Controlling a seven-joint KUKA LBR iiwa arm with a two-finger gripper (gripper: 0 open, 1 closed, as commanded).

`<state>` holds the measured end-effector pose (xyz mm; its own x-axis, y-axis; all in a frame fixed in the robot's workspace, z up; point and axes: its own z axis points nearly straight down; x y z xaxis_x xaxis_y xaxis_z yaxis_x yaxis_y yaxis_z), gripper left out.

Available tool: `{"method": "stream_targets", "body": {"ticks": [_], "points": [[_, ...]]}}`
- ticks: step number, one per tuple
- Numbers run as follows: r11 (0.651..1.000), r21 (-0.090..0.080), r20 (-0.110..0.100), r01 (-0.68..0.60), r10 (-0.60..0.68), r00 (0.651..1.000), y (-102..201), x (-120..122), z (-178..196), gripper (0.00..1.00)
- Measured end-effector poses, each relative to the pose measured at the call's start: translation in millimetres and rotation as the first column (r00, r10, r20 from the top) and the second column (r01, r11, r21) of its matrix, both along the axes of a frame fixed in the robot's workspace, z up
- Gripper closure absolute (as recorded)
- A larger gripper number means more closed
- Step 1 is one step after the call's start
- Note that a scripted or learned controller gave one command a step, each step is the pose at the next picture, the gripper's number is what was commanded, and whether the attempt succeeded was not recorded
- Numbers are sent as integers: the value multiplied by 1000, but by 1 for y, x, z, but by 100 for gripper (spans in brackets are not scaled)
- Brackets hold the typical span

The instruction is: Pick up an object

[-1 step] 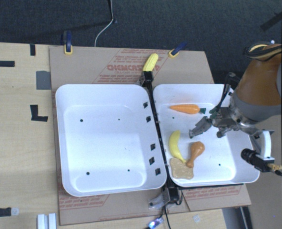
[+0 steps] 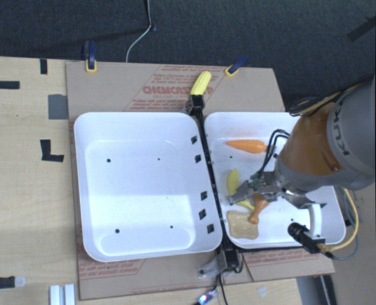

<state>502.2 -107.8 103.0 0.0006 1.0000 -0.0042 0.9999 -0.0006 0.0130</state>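
Note:
My gripper (image 2: pixel 250 192) is low in the right bin (image 2: pixel 274 121), among a small cluster of objects. Just left of it lies a yellow banana-shaped piece (image 2: pixel 232 182). A small orange piece (image 2: pixel 258 208) sits right below the gripper, touching or very near it. A tan bread-like piece (image 2: pixel 242 224) rests near the bin's front edge. An orange carrot (image 2: pixel 246 146) lies further back in the same bin, apart from the gripper. The grey arm with its orange band (image 2: pixel 308 148) covers the bin's right part.
The left bin (image 2: pixel 137 183) stands beside the right one, split from it by a black divider with clips (image 2: pixel 204 170). A yellow clamp (image 2: pixel 201 84) sits at the back of the divider. Cables and a black fitting (image 2: pixel 305 237) hang at the front right.

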Motion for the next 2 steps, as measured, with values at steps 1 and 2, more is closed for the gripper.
{"method": "stream_targets", "body": {"ticks": [1, 2], "points": [[1000, -6, 8, 1, -1, 1000, -2, 2, 11, 100], [1000, 9, -5, -15, 15, 1000, 105, 45, 85, 100]]}}
